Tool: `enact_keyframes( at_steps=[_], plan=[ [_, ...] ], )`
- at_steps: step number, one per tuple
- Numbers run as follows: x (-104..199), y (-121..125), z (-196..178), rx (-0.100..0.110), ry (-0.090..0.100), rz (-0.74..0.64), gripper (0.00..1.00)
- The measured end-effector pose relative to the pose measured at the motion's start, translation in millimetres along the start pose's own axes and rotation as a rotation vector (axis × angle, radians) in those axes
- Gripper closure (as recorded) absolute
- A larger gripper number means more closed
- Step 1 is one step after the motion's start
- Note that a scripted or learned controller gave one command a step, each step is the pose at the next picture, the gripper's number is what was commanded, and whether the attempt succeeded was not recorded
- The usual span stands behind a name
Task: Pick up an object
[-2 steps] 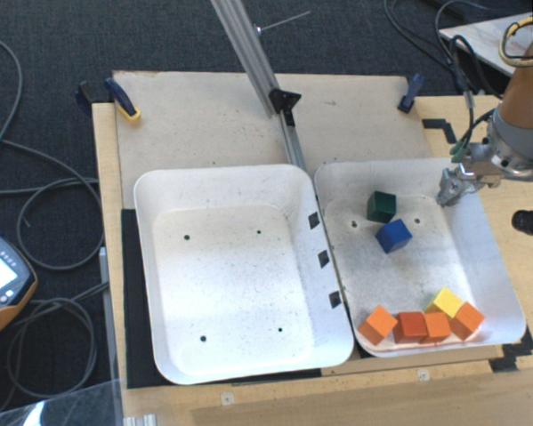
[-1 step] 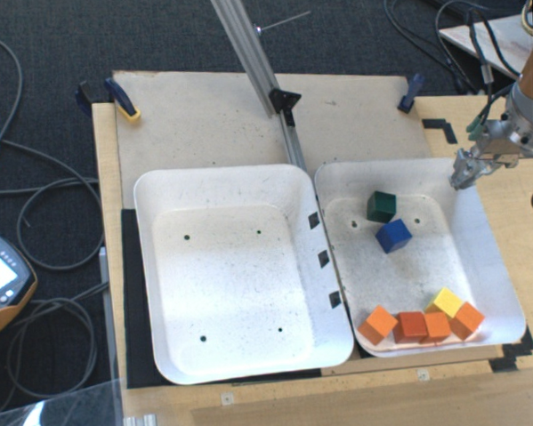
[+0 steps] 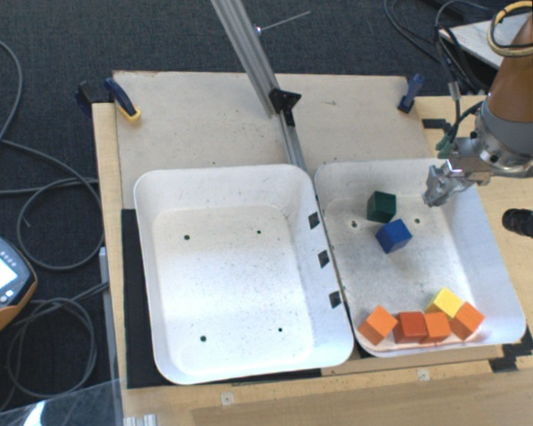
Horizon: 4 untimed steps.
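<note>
The grey arm with its orange band enters from the right edge of the camera view, wrist angled down and leftward. Its metallic two-finger end effector [image 3: 436, 192] hangs at the tip, pointing down; the view is too small to tell how its tips stand.

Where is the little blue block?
The small blue cube sits in the right white bin, upper middle, just below and touching the dark green cube.

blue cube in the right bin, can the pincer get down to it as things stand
Probably yes. The small blue cube lies in open bin floor, with only the dark green cube close behind it, and the pincer hangs just to its right with nothing between them.
</note>
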<state>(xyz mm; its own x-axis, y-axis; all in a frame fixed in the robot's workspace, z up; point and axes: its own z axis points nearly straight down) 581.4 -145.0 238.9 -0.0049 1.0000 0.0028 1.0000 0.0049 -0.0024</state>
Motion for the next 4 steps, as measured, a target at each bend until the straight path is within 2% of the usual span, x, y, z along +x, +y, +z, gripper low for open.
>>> enact_keyframes(
  at_steps=[1,3,4],
  plan=[
    [57,-12,9,0.001,0.001,-0.001,1.0],
    [163,-26,-4,-0.001,0.001,-0.003,1.0],
    [210,-52,-7,0.001,0.001,-0.002,1.0]
  ],
)
